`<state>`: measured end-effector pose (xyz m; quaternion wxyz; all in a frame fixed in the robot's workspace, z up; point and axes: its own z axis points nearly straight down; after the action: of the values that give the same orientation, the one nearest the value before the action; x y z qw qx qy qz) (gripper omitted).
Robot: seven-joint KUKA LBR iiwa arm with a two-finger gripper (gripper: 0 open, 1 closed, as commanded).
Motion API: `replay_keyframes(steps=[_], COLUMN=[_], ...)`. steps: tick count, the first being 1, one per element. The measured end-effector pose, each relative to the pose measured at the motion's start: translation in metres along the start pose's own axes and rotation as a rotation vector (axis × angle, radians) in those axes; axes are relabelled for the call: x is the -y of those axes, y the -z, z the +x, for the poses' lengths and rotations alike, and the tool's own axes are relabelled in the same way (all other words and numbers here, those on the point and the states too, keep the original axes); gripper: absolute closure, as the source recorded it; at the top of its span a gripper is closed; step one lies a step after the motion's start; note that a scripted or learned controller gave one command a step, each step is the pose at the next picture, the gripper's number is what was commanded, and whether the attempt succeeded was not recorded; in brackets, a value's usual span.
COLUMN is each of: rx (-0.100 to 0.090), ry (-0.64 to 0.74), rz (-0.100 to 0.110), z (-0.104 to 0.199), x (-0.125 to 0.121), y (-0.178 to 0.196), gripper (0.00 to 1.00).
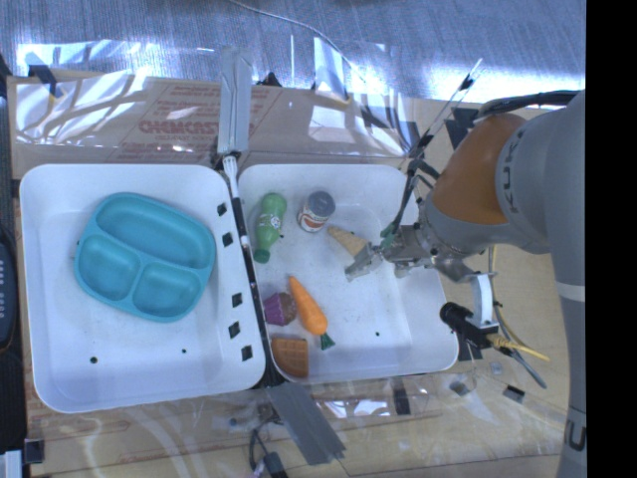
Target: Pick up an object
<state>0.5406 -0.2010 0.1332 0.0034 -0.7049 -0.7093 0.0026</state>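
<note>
My gripper [361, 262] hangs over the middle of the right bin [423, 332], reaching in from the right. A tan cone [344, 236] lies just up and left of its tip, very close to it, and I see nothing held. Further left are a green bottle [267, 223] and a small can [317, 210]. An orange carrot [310, 310] lies below and to the left, beside a purple vegetable [280, 309] and a waffle piece [290, 355].
The left bin [60, 357] holds a blue divided plate [146, 256]. A ridge with black clips [239, 267] separates the two bins. Cardboard and shiny foil lie behind the bins. Bare floor shows in the right bin's lower right part.
</note>
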Motion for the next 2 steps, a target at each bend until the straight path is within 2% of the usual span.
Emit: replay_keyframes(steps=[1,2], rx=[0.0,0.0], ry=[0.006,0.003], rz=[-0.006,-0.007], z=[0.071,0.082], x=[0.008,0.063], y=[-0.042,-0.042], gripper=[0.0,0.0])
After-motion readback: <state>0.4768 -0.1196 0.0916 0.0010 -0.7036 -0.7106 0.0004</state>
